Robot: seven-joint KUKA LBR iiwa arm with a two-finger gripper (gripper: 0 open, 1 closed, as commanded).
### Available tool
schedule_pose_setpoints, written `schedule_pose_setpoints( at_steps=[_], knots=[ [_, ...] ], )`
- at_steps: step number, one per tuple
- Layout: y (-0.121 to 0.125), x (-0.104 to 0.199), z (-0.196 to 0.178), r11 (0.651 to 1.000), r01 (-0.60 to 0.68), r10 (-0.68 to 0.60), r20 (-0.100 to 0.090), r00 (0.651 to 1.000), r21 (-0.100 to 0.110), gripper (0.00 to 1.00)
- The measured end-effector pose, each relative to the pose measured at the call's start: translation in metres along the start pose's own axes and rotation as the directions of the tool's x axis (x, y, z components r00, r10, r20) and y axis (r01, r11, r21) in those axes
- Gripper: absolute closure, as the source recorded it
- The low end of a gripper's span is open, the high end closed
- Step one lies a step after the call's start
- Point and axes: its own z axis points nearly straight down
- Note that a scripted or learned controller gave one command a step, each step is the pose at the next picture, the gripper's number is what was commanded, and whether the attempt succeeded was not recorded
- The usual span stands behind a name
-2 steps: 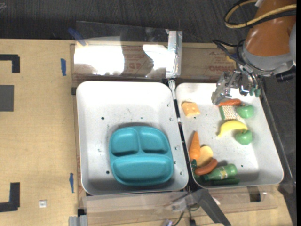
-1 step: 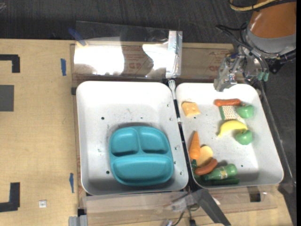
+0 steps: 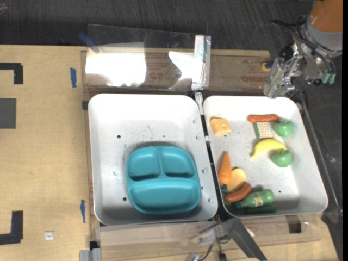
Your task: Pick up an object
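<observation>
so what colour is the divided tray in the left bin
Teal blue; the tray shows plainly in the camera view.

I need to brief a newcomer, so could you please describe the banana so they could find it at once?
Look in the right-hand shallow white bin, toward its far right side. The curved yellow toy banana lies there between two green toy pieces; it is the only yellow thing in that cluster.
</observation>
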Motion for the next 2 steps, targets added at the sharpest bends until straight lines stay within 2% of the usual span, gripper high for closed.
schedule_pose_setpoints(
  at_steps=[1,2],
  knots=[
    [0.029,-0.006,0.013,0.998,0.066,-0.066,-0.007,0.998,-0.004,1.0],
    [0.104,-0.008,0.083,0.991,0.132,-0.132,-0.011,0.991,-0.008,1.0]
  ],
)
